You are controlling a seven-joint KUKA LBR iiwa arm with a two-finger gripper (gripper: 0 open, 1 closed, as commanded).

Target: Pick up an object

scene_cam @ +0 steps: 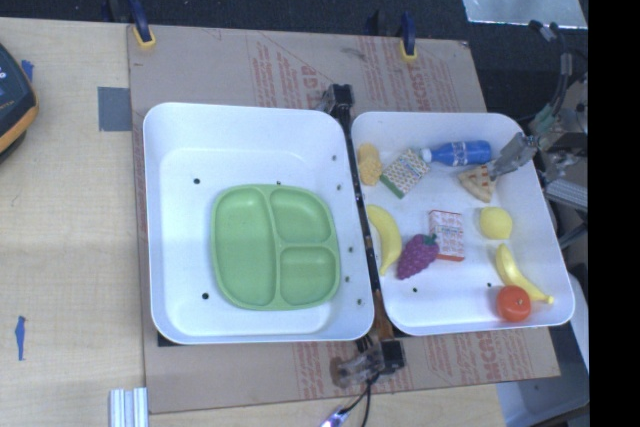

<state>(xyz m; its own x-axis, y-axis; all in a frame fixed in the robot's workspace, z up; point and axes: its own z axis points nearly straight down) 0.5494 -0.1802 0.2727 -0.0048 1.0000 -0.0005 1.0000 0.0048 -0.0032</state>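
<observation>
The gripper (512, 157) sits low at the right bin's (560, 245) upper right edge, and whether it is open or closed cannot be told; nothing shows between its tips. Just to its lower left lies a pizza slice (477, 181), about touching the tip. Left of it and slightly up is a blue bottle (457, 153) on its side. Further left are a checkered card (403, 172) and a corn cob (369, 163) by the bin's left wall. Below the gripper sits a lemon (494, 222), then a small banana (516, 273) and a tomato (513, 304). Down and left lie a red carton (446, 234), grapes (416, 255) and a larger banana (384, 236). Far left, the other bin (170, 215) holds a green tray (274, 246).
</observation>
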